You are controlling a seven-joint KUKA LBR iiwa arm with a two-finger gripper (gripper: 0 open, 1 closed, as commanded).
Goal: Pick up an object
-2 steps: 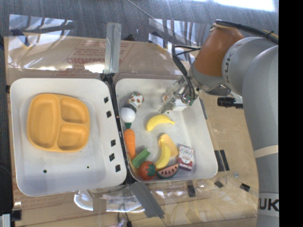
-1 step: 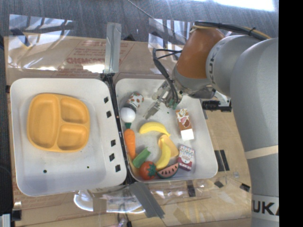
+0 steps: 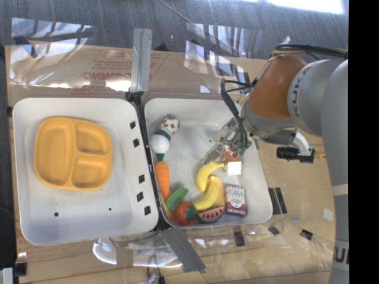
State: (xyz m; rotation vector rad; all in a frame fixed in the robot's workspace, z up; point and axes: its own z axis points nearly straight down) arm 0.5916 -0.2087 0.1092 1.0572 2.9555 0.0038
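Gripper (image 3: 227, 148): transparent two-finger type, lowered into the right bin (image 3: 195, 108) at its right-hand side. Whether it was open or closed could not be told; nothing could be seen held. It stood just above a small reddish-brown item (image 3: 229, 155) and beside a white cube (image 3: 234, 168), contact uncertain.

Arm (image 3: 308, 99): one, grey with an orange band, reaching in from the right and bent downward over the bin's far right rim, cables looped around the wrist.

Right bin contents, counted outward from the gripper: bananas (image 3: 208, 185), two, yellow, overlapping near the centre; carton (image 3: 235, 199), one, small, red and white, at the near right corner; watermelon slice (image 3: 209, 213), one, against the near wall; tomato (image 3: 184, 212), one, red, beside the slice; green piece (image 3: 176, 196), one, touching the tomato; carrot (image 3: 162, 179), one, orange, along the left wall; white ball (image 3: 159, 144), one, above the carrot; patterned bottle (image 3: 169, 125), one, lying tilted near the far left corner.

Left bin (image 3: 35, 218): one yellow divided plate (image 3: 72, 153), three compartments, lying toward the far left.

Surface: brown cardboard-covered bench (image 3: 77, 70) with clear plastic sheeting and grey tape strips. Beyond it, dark grey ribbed flooring with a bright patch of light at the top.
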